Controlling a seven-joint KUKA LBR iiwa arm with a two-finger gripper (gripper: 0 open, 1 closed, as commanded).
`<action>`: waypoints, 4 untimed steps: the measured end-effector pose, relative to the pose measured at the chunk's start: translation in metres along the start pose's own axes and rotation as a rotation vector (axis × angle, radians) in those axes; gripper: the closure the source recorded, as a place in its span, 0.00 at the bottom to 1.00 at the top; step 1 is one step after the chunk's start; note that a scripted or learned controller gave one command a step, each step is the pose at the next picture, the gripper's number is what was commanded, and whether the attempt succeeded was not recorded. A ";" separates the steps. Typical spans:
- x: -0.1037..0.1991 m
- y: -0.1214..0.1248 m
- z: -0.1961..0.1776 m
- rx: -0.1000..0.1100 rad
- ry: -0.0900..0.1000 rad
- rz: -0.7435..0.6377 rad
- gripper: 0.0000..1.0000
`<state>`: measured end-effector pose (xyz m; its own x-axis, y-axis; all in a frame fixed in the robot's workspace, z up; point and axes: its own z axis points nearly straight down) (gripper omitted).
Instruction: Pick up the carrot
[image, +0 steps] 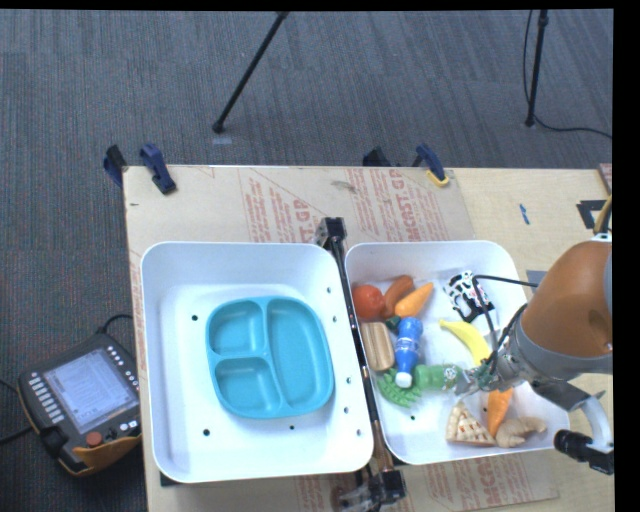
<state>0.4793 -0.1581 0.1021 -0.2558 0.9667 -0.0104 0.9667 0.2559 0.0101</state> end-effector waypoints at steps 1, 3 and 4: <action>-0.005 0.012 0.015 0.014 0.011 0.235 1.00; -0.005 0.012 0.005 0.015 0.013 0.237 1.00; -0.005 0.012 0.005 0.015 0.013 0.238 0.00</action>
<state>0.4918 -0.1599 0.0969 -0.0207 0.9998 0.0037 0.9998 0.0207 -0.0041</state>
